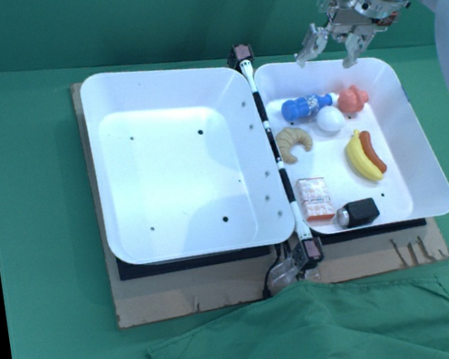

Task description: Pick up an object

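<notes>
My gripper (pixel 330 48) hangs open above the far rim of the right bin (pixel 424 174), nothing between its fingers. Below it in that bin lie a blue bottle (pixel 306 106), an orange-red figure (pixel 352 99) and a white ball (pixel 331 119). Further toward the front are a croissant (pixel 293 142), a banana (pixel 360 159) with a hot dog (pixel 372 151) beside it, an orange-and-white carton (pixel 315 198) and a black block with a silver cap (pixel 358 213).
The left bin (pixel 111 149) stands beside the right one, with a black-and-white striped bar (pixel 274 146) between them. Both rest on a cardboard sheet (pixel 191 292) over green cloth. A fold of green fabric (pixel 314 328) lies at the front.
</notes>
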{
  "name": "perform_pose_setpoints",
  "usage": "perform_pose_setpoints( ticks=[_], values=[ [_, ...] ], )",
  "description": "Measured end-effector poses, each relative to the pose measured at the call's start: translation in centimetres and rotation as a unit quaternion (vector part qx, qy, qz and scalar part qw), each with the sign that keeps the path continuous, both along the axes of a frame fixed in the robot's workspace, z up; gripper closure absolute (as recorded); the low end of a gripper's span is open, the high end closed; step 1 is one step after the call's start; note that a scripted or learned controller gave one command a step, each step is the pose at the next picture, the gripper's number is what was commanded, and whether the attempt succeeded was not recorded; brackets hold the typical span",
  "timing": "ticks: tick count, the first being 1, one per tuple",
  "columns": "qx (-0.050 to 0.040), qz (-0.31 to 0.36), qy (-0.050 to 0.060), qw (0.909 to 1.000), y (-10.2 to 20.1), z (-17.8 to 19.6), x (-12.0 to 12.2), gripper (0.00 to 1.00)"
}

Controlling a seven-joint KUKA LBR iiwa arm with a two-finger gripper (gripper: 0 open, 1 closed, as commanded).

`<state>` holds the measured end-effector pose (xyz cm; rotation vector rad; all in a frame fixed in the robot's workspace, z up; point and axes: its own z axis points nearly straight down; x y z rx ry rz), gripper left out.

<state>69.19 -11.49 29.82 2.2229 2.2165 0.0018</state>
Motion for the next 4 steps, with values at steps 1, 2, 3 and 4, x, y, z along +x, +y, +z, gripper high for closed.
perform_pose_setpoints(
  ticks=[1,2,3,4],
  values=[
    [0.0000,0.000,0.000,1.0000,0.0,0.0,0.0,0.00],
    [-0.0005,0.000,0.003,1.0000,-0.2,-6.0,0.5,0.00],
    [-0.0007,0.000,0.002,1.0000,0.0,-10.0,0.6,0.00],
    [0.0007,0.001,0.004,1.0000,-0.1,-11.4,0.7,0.00]
  ],
)
